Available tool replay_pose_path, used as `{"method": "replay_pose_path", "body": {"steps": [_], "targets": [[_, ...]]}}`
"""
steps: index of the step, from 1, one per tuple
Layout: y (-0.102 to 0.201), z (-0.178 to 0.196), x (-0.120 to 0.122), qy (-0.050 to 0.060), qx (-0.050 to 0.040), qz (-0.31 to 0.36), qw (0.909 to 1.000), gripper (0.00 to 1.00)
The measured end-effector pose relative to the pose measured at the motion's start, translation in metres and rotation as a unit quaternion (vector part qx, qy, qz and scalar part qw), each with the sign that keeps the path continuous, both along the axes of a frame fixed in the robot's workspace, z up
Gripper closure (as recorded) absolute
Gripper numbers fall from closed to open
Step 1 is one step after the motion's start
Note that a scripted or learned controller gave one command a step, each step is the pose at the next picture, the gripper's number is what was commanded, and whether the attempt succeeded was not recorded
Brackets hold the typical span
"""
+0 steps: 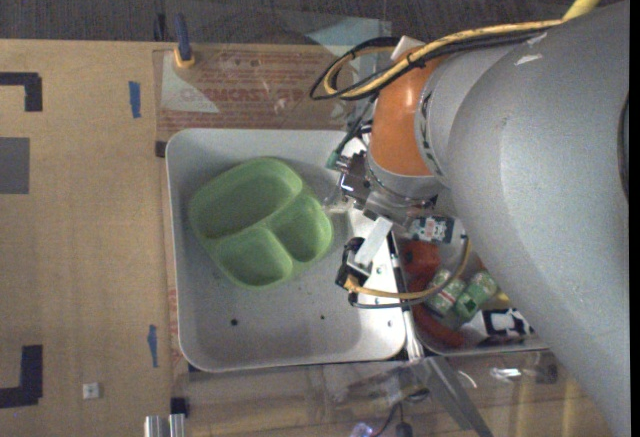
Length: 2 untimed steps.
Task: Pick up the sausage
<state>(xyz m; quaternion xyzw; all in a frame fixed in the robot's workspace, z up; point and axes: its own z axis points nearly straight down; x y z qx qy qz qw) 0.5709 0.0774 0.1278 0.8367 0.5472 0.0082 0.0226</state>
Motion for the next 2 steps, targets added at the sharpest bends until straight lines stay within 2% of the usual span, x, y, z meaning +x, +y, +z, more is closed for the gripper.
{"method": "replay_pose_path", "body": {"steps": [1, 2], "targets": [[0.002, -0.001, 0.001, 0.001, -0.0023, 0.001, 1.0000, 0.00], [-0.065, 0.059, -0.007, 0.019, 0.0148, -0.036, 0.9991, 0.00]]}}
